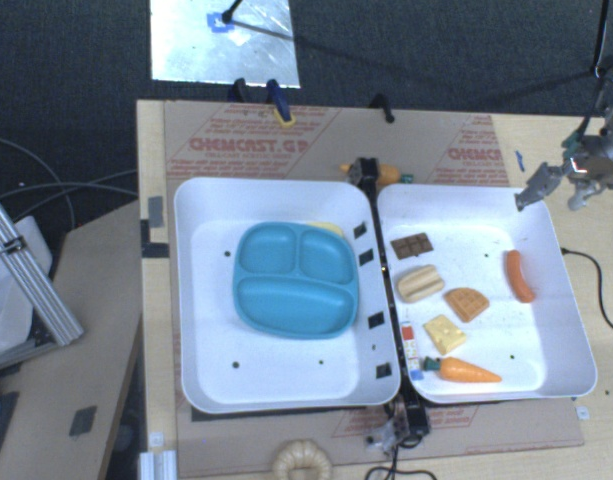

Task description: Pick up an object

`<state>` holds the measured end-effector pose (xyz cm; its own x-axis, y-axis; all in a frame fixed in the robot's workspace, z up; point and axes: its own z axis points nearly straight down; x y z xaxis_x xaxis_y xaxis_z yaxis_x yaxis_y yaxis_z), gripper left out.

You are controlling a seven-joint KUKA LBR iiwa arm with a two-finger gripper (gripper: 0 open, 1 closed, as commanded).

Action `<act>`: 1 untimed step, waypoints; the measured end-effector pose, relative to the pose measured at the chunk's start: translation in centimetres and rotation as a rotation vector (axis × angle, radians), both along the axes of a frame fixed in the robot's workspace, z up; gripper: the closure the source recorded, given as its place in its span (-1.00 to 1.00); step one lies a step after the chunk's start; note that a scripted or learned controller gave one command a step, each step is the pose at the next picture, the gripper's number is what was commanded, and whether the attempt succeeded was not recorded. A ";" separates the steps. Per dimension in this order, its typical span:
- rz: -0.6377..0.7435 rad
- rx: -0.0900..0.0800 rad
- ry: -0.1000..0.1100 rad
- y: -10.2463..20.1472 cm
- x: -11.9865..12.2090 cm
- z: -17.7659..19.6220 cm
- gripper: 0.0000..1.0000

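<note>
The gripper (554, 188) hangs over the far right corner of the right bin (556, 258), its two fingers spread apart with nothing between them; the toy food lies scattered across that bin's floor; a chocolate bar (410, 245) sits near the divider, a bread roll (419, 282) just below it, a waffle (466, 303) beside the roll, a cheese wedge (444, 333) toward the near edge; a carrot (468, 371) rests along the near edge, and a sausage (519, 275) lies by the right wall, closest to the gripper; over in the left bin (206, 368), a blue divided plate (295, 279) sits in the middle.
</note>
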<state>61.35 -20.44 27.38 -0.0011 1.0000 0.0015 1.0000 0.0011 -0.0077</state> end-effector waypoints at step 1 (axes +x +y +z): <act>0.003 -0.002 -0.010 0.1 0.2 0.6 -1.00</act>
